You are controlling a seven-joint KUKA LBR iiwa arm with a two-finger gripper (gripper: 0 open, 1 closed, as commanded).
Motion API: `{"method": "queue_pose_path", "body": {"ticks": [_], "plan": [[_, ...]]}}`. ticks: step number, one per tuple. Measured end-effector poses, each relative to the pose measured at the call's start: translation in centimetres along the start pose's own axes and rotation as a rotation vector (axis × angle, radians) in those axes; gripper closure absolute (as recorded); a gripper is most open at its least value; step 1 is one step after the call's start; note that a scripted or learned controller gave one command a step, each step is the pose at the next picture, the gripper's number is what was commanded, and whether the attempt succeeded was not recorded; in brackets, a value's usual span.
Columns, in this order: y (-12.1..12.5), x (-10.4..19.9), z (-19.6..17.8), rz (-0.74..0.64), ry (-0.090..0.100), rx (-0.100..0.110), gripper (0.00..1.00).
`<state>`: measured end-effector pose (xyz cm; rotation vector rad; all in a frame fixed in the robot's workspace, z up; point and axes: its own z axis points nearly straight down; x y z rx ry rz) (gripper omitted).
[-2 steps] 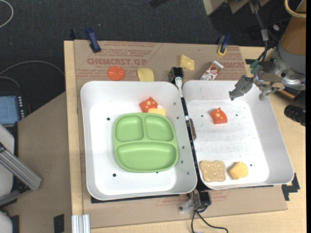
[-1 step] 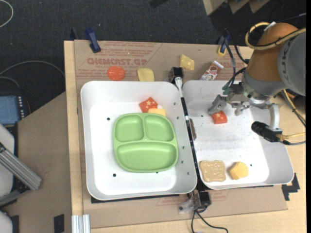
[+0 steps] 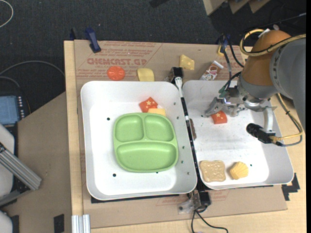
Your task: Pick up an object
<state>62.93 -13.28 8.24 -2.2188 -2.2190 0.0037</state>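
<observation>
My gripper hangs low over the right bin, near its upper left part. A small red block with a yellow mark lies in that bin directly under the fingertips, close to or touching them. Nothing is lifted between the fingers. At the bin's near edge lie a tan cracker-like square and a yellow shell-shaped piece.
The left bin holds a green divided plate, with a red star block and a yellow piece behind it. On the board behind the bins lie an orange piece, yellow pieces and a small packet.
</observation>
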Motion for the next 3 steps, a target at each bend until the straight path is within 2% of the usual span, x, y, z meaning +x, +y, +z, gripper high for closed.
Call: {"method": "queue_pose_path", "body": {"ticks": [1,2,3], "plan": [[0.0,0.0,-1.3,0.002,-0.001,-0.004,1.00],[-7.5,3.0,-11.8,0.000,0.001,0.001,1.00],[-9.8,8.7,-12.8,-0.005,0.002,0.000,1.00]]}}
